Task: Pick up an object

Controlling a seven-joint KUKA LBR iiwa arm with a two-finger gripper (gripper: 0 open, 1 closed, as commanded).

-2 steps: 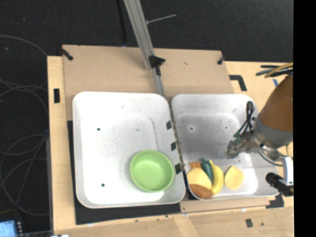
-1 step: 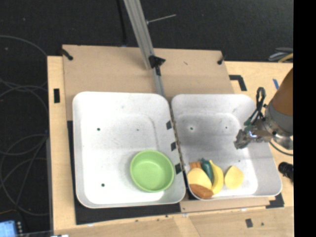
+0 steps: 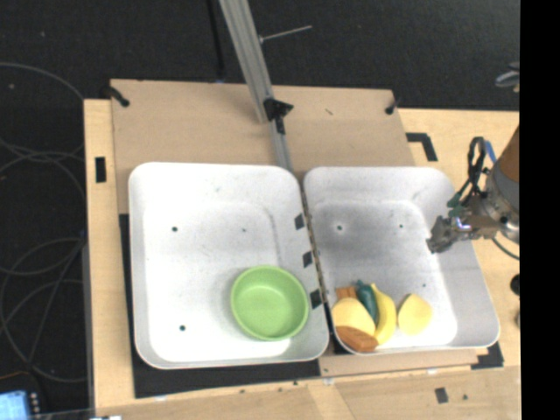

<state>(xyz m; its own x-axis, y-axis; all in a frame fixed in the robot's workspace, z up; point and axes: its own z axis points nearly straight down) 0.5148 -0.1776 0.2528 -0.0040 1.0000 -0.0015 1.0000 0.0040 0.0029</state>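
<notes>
Right white bin [image 3: 385, 186], toy food pile [image 3: 378, 315] near corner, hand [image 3: 440, 234] well above-right, grip unclear

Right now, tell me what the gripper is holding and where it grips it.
Nothing is held. The gripper hangs over the right bin, apart from the fruit at its near edge.

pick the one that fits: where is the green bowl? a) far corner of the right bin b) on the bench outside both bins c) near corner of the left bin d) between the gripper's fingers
c, the green bowl sits in the left bin, by its near edge and the divide from the right bin, well apart from the gripper.
</notes>
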